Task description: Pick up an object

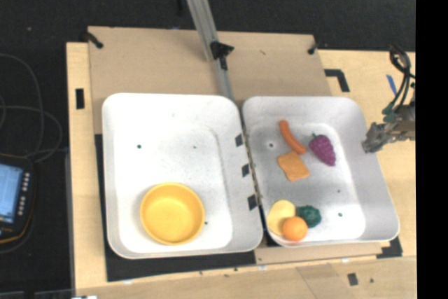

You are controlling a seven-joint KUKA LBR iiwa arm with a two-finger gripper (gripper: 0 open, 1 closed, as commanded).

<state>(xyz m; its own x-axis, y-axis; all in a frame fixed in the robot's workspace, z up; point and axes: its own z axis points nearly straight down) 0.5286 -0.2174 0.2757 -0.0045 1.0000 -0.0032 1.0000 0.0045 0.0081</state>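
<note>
So the gripper (372, 139) sits at the outer edge of the right bin (353, 115), low and small in the camera view; I cannot tell how it is set, and nothing can be seen in its hold. The nearest thing to it is the bunch of purple grapes (323, 149), just inward of it. Beyond that lie the carrot (292, 137) and the orange wedge (293, 167), with the green piece (309, 214), the orange ball (295, 228) and the pale yellow fruit (281, 211) crowded in the near corner. The yellow bowl (172, 213) is well away in the left bin (168, 115). The grapes look the sensible target: they stand apart from their neighbours, so a descent centred over the bunch should avoid nudging anything else.
</note>
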